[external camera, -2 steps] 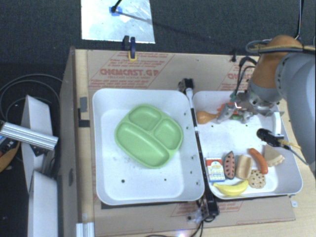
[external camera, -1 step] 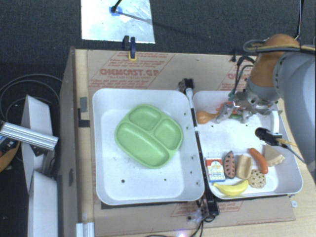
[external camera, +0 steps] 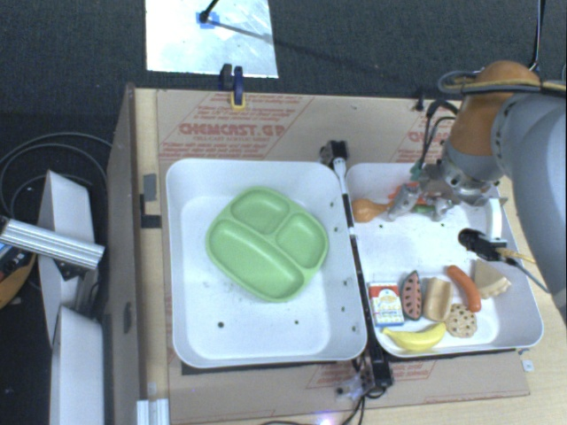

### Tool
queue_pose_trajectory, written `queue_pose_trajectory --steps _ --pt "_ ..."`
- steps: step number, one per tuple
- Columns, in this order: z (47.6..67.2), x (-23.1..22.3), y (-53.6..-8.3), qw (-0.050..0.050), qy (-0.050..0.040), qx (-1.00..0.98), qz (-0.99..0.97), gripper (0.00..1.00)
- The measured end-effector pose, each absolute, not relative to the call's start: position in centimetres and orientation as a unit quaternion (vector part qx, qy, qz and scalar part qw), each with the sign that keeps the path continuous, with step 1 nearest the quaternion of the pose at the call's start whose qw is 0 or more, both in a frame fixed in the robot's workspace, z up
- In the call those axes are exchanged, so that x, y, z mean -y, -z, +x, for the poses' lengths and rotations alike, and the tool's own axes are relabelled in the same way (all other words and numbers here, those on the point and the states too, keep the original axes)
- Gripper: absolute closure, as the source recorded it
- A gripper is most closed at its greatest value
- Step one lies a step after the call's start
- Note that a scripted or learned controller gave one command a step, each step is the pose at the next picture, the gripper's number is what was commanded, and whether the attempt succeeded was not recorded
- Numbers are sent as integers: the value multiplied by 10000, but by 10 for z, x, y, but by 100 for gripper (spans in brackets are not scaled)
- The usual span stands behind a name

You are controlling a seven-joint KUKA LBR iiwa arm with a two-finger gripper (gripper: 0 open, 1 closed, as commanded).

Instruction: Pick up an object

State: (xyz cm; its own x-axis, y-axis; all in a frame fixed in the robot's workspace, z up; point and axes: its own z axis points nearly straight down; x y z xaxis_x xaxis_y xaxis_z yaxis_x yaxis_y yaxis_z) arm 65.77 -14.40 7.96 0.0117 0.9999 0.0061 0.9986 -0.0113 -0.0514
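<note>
the arm reaches in from the right and its gripper (external camera: 416, 197) hangs low over the back part of the right bin (external camera: 523, 326). whether the fingers are spread or clenched cannot be told; they are a small blur of grey metal, and nothing can be seen held between them.

the nearest thing to pick is an orange pear-shaped piece (external camera: 369, 208), lying on the bin floor just to the camera's left of the gripper, close against the wall shared with the left bin (external camera: 190, 326). its long axis runs roughly left to right, with the narrow end pointing toward the gripper. a small red and green bit (external camera: 427, 207) sits right beside the gripper, too unclear to name.

the other toys lie well apart along the front of the right bin: a small carton (external camera: 385, 305), a watermelon slice (external camera: 411, 295), a bread roll (external camera: 436, 298), a sausage (external camera: 464, 287), a cookie (external camera: 461, 320) and a banana (external camera: 416, 336). a green divided plate (external camera: 267, 243) rests in the left bin.

as i judge it, the coming move turns on a short shift leftward over the orange piece.
</note>
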Motion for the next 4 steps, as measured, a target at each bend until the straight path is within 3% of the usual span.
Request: queue_pose_trajectory --steps 1,2,3,4 --pt "658 137 -80 167 -171 7032 -7106 0" --pt "658 139 -80 193 -157 7029 -7109 0" --pt "660 119 -97 126 -123 7053 -7086 0" --pt "610 158 -83 12 -15 7060 -7082 0"
